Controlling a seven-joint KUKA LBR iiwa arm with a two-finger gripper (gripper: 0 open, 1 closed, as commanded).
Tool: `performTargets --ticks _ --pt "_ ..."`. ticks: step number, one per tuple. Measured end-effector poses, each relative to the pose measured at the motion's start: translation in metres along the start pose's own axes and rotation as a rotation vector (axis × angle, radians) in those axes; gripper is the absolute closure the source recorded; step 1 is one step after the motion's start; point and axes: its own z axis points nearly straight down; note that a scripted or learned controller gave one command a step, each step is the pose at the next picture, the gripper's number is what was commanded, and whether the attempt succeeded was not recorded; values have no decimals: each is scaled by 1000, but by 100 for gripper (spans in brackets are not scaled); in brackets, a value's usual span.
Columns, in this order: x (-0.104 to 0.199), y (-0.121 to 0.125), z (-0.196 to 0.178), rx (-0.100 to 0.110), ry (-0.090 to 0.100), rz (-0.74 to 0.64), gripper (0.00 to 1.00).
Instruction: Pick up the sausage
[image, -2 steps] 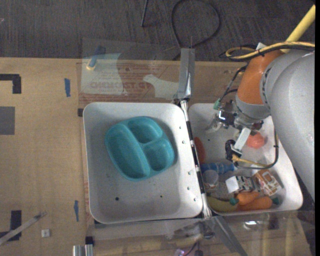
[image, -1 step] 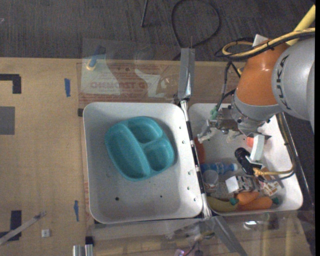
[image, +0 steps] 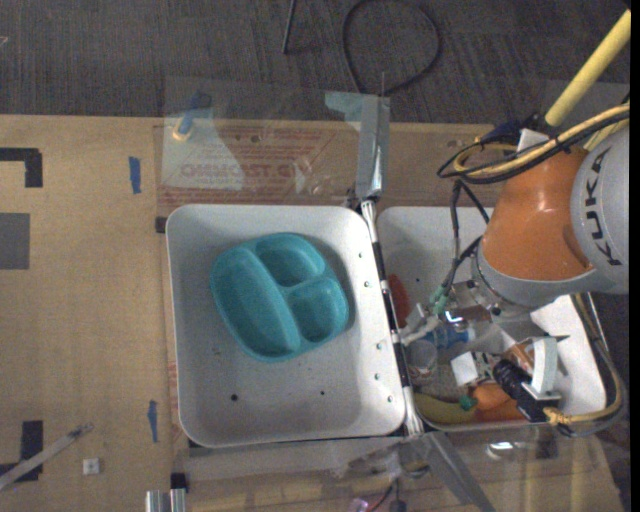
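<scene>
We are looking down on two white bins side by side on a brown cardboard-covered bench (image: 80, 330). The left bin (image: 200, 400) is holding a teal divided plate (image: 280, 295), lying flat toward the bin's upper middle with three compartments showing.

The grey arm (image: 600, 220) with its orange band (image: 535, 225) is reaching in from the right and hanging over the right bin (image: 420, 235), covering much of it. We are placing the gripper (image: 440, 335) low over that bin's left half, near the divider between the bins. Cables and wrist hardware are crowding it, so we cannot tell whether the claw is released or clenched, and we are seeing nothing clearly grasped in it.

We are reading the sausage (image: 398, 297) as the reddish piece lying in the right bin against its left wall, just up-left of the gripper. We cannot tell whether they are touching.

Along the right bin's near edge a yellow banana (image: 438, 408) is lying. An orange carrot-like piece (image: 492, 400) is sitting just to its right, with a small green bit (image: 466, 404) between them.

Off the bins, we are noting a clear plastic sheet (image: 250, 160) behind the left bin, blue tape strips (image: 134, 175) on the bench and a black cable loop (image: 392, 45) on the dark floor beyond.
</scene>
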Motion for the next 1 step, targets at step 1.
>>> performTargets --ticks 1 --pt "36 14 0 -3 -2 -258 0"
